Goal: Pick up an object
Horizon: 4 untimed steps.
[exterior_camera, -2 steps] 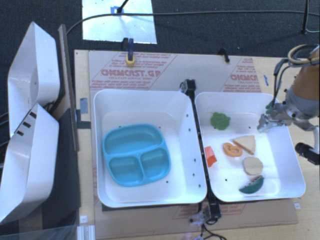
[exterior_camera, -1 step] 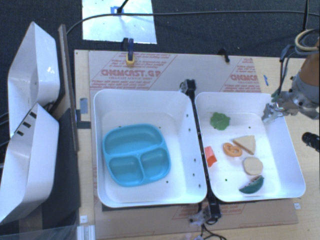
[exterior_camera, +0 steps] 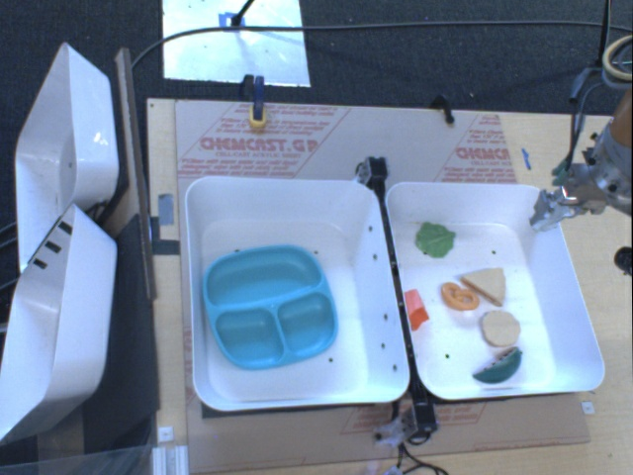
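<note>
Over the right bin's (exterior_camera: 569, 295) far right corner, the grey arm (exterior_camera: 615, 171) leans in from the right edge, its wrist angled down and leftward. Its tool (exterior_camera: 550, 209) hangs at the bin's upper right rim, above the wall rather than the floor. Whether the tool stands wide or narrow cannot be told from this view, and nothing is seen between its tips.

Below and to the left of the tool, on the bin floor, lie six small toy foods, all apart from it. Nearest, to its left, a green leaf (exterior_camera: 434, 238). Further down, a tan wedge (exterior_camera: 486, 285) sits just beside an orange ring (exterior_camera: 459, 296). Under those, a round beige disc (exterior_camera: 500, 329), and lowest, a dark green slice (exterior_camera: 497, 366). A red block (exterior_camera: 416, 309) rests against the bin's left wall, farthest left of the tool among the six.

Well to the left of the tool, past the divide, the left bin (exterior_camera: 227, 206) holds a blue tray (exterior_camera: 269, 305) with three compartments, lying flat and slightly turned. Both bins rest on a board-covered surface (exterior_camera: 326, 146).
</note>
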Tool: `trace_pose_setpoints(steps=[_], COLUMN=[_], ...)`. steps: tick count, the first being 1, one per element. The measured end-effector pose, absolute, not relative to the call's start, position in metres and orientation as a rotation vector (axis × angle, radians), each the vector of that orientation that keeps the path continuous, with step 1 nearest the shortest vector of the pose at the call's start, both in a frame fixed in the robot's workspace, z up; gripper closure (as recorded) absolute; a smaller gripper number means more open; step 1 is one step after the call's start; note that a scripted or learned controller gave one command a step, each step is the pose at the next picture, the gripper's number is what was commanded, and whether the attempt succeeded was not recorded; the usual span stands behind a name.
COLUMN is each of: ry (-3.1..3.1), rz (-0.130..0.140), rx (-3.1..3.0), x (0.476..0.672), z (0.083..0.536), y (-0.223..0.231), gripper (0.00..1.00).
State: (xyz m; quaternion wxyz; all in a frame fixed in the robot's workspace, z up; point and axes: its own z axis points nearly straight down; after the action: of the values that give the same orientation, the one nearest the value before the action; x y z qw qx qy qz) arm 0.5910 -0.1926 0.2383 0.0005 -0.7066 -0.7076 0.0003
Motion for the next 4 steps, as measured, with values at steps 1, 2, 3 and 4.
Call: trace_pose_setpoints(steps=[1, 2, 3, 4], ry=[-2.224, -2.224, -2.225, -2.225], rz=[0.003, 0.004, 0.004, 0.005], rx=[-2.213, -2.212, -2.212, -2.213], x=[0.589, 0.593, 0.598, 0.599], z=[0.242, 0.225, 0.229, 0.232], y=[-0.136, -0.081, -0.025, 0.029], gripper=[1.00, 1.00, 1.00, 1.00])
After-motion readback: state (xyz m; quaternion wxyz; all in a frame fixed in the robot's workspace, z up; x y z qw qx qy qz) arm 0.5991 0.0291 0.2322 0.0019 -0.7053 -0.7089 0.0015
